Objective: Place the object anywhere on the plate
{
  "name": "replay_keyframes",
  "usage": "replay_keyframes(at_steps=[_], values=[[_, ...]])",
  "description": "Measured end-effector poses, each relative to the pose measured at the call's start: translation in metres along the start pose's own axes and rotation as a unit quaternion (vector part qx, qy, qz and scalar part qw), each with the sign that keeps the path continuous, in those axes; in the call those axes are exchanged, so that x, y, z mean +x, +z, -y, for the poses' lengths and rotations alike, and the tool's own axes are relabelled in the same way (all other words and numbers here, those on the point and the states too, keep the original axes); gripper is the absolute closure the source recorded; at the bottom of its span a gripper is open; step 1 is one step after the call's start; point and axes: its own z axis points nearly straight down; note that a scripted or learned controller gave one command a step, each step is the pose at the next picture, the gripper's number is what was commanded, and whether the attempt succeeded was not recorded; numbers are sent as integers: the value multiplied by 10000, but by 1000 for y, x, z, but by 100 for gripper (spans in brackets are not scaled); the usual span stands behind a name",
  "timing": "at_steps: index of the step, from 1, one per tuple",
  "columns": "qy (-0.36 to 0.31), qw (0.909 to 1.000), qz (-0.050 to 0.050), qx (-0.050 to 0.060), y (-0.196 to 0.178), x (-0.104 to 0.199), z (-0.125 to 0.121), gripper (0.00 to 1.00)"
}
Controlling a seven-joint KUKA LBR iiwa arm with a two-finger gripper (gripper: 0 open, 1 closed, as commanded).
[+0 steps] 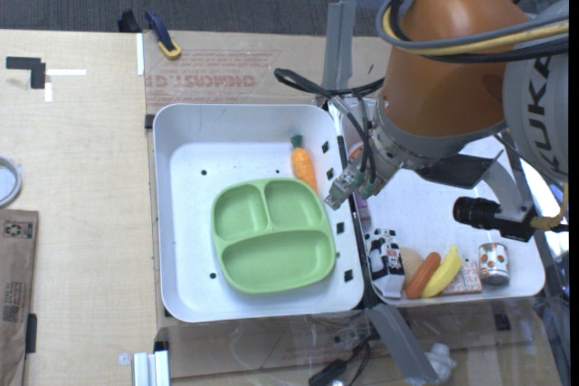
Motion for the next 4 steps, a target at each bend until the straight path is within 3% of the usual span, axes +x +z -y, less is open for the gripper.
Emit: replay_keyframes(at_steps=[1, 2, 3, 4], values=[[-1154, 9933, -13, 11, 86, 45, -39, 100], [-1154, 9933, -12, 10, 86, 44, -39, 0], [-1129, 9936, -9, 13, 78, 43, -39, 100], [-1128, 9936, -10, 15, 78, 43, -39, 0]])
